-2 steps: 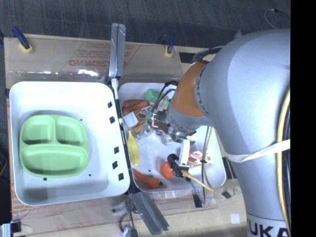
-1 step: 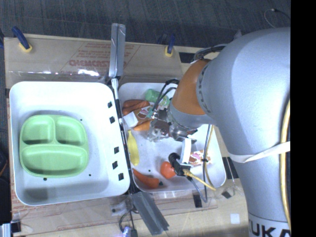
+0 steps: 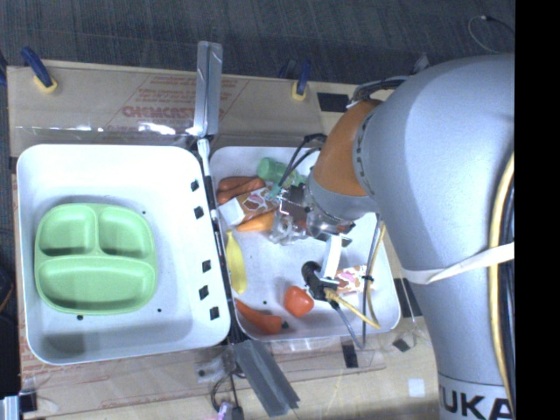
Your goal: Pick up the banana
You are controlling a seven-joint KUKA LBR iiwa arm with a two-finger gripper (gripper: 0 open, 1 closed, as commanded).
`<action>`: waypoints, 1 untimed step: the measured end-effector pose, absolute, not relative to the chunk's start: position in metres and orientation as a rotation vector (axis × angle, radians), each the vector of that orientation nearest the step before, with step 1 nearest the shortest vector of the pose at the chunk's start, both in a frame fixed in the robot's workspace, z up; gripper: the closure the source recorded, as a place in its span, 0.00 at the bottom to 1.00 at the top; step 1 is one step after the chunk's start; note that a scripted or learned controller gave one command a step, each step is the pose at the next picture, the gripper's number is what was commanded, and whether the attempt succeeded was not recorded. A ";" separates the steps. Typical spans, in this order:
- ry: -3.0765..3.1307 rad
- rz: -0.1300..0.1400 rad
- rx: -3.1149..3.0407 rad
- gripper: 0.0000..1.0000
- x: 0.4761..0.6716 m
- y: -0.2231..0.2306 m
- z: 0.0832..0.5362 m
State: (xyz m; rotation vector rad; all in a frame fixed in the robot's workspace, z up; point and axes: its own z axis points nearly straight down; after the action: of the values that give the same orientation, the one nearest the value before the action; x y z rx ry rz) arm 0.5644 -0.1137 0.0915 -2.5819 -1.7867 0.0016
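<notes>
Approach step, by the look of it: grey arm's hand (image 3: 293,221) low inside the right-hand shallow white bin (image 3: 372,318) on the desk, near the bin's middle, above an orange carrot-shaped piece (image 3: 255,223). Cannot tell how wide the hand stands, nor anything gripped. Slim yellow curved banana (image 3: 235,265) flat along that bin's left wall, just beside the divider, apart from the hand. Next, probably: shift toward that left wall, line up across the banana's narrow width, descend.
</notes>
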 end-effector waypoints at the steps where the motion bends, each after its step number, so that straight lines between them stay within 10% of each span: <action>1: -1.786 0.003 -2.582 0.00 0.564 -0.114 0.091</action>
State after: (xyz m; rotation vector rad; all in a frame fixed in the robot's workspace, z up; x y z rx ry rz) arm 0.5642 -0.1139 0.0913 -2.5816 -1.7855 0.0026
